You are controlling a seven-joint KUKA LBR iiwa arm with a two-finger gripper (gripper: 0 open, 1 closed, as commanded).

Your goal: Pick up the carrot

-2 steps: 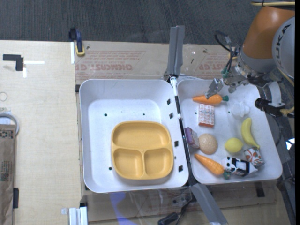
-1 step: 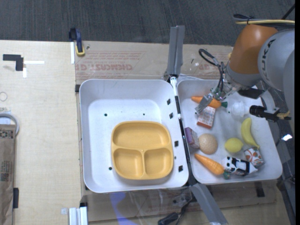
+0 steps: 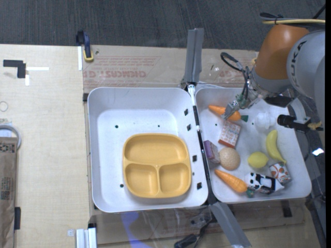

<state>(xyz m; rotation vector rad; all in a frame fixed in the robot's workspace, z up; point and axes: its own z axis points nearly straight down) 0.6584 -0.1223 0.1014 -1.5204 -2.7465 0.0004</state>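
We took the yellow divided tray (image 3: 156,165) in the left bin (image 3: 103,138) as our landmark and placed everything from it. The right bin (image 3: 305,185) lay directly to the tray's right, across the shared wall, and both carrots were in it. One carrot (image 3: 224,110) lay up and to the right of the tray, near that bin's far left corner; the other carrot (image 3: 230,180) lay at the tray's right, level with the tray's lower compartments. The gripper (image 3: 234,107) hung over the farther carrot, its tips at or just above that carrot's right end, but we could not tell how far the jaws stood apart, nor whether they had hold of anything. Between the two carrots, moving away from the tray, we saw a small printed packet (image 3: 229,135), a purple item (image 3: 211,152) against the dividing wall, and a pale egg-shaped ball (image 3: 229,158). Farther right of the tray lay a lemon (image 3: 258,160), a banana (image 3: 273,145) and a black-and-white toy (image 3: 264,183).
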